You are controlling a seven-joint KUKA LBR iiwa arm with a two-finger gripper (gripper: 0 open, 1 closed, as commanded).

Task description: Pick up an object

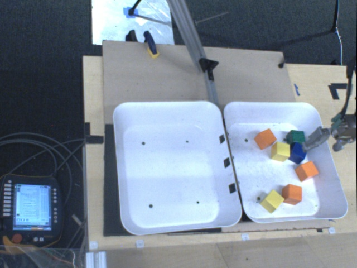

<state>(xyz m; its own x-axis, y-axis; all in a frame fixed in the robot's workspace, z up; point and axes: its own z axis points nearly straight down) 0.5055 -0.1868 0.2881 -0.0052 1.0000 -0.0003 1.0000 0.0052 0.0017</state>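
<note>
Reaching in from the right edge, the jaws (pixel 329 139) hang over the rim of the right bin (pixel 245 116); one grey finger (pixel 317 137) slants down toward the blocks and a second shows further right. The two look spread apart with nothing between them.

All the blocks sit in that right bin, a shallow white plastic tray with rounded corners and a faintly speckled floor. They are small matte cubes with crisp edges. An orange block (pixel 265 138) lies toward the upper middle. Just beside it is a yellow block (pixel 280 151), which touches a blue block (pixel 297 152). A green block (pixel 296 136) sits just above the blue one, near the slanting finger. Lower right lies a second orange block (pixel 306 171). Near the bottom, a third orange block (pixel 292 194) touches another yellow block (pixel 272 201).

The left bin (pixel 120 149) is of the same smooth white plastic, with four small dark dots on its floor. Black clips join the two bins along their shared edge.

Both bins rest on a pale wooden tabletop (pixel 167 71) with a flat brown board on top. A grey metal pole (pixel 187 27) leans across the board. Dark carpet (pixel 44 49) surrounds the bench. A handheld control pad (pixel 30 208) with a lit screen and looping cables lies at lower left.
</note>
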